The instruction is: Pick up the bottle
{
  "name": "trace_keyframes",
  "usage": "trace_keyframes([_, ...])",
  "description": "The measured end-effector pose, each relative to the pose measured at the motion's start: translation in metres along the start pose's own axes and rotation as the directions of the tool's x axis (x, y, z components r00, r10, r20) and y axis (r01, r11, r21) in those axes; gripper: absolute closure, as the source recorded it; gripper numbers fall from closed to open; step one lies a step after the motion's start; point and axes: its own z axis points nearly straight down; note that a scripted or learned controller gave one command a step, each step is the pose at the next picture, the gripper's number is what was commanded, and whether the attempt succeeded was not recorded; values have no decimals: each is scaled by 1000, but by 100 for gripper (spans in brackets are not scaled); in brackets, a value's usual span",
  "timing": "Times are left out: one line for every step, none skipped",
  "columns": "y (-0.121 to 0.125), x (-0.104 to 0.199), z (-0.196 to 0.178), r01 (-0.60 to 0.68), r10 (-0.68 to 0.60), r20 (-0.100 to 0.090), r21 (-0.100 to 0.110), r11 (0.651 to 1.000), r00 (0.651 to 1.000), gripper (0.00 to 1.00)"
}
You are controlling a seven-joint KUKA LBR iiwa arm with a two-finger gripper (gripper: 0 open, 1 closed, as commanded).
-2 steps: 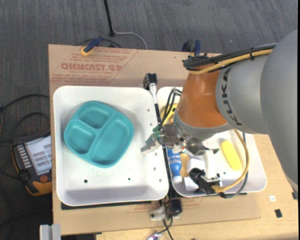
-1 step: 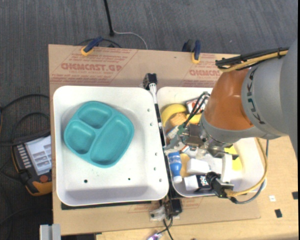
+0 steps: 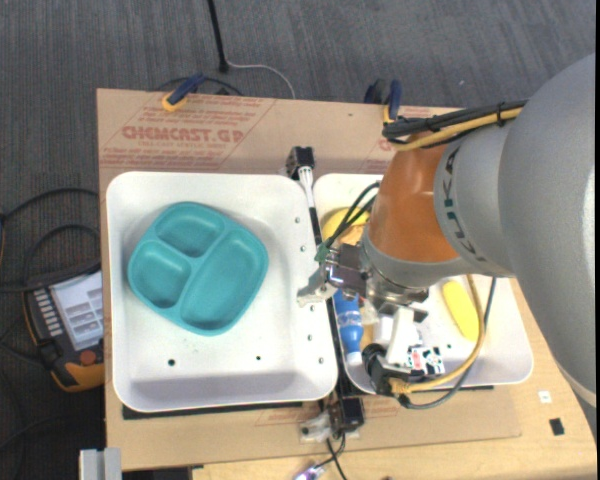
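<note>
Blue-capped bottle (image 3: 348, 328) lies just left of the gripper (image 3: 392, 353).

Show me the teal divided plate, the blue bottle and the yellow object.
teal divided plate (image 3: 198, 265), camera view, its centre
blue bottle (image 3: 348, 326), camera view, its visible body
yellow object (image 3: 462, 308), camera view, its middle

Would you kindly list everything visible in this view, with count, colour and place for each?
left bin: one, white, on the bench's left half
divided plate: one, teal, three compartments, inside the left bin
right bin: one, white, beside the left bin, largely under the arm
bottle: one, clear with blue label, at the right bin's left edge, partly hidden
yellow object: one, in the right bin, partly hidden
handheld controller: one, grey and orange, left of the bench
arm: one, grey with orange band, over the right bin
claw: one, low beside the bottle
</note>
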Motion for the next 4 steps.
trace_keyframes([7, -21, 0, -287, 287, 0, 0, 958, 958, 0])
trace_keyframes([-7, 22, 0, -671, 671, 1, 0, 741, 741, 0])
trace_keyframes([-28, 91, -95, -771, 771, -1, -1, 637, 637, 0])
trace_keyframes([-23, 70, -2, -814, 814, 3, 0, 581, 581, 0])
